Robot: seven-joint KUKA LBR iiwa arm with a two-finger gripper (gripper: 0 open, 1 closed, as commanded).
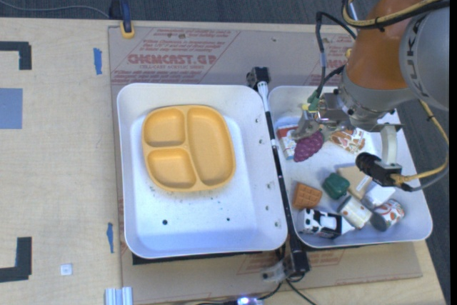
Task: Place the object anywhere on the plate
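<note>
Gripper (312, 126) is clamped on purple grapes (308, 147), which hang below its fingers, raised over the bin (421, 221) right of the yellow plate (189, 148). Step in hand, by my judgement: carrying. Next move: travel left across the divider, then release over the plate.

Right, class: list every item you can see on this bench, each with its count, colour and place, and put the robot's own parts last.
Shallow plastic bins: two, white, side by side on bench.
Three-compartment plastic plate: one, yellow, in left bin.
Bunch of toy grapes: one, purple, right bin, below gripper.
Toy waffle: one, orange-brown, right bin.
Green toy piece: one, right bin's middle.
Toy cow: one, black-and-white, right bin's near edge.
Arm: one, grey with orange band, from right.
Gripper: one, over right bin.
</note>
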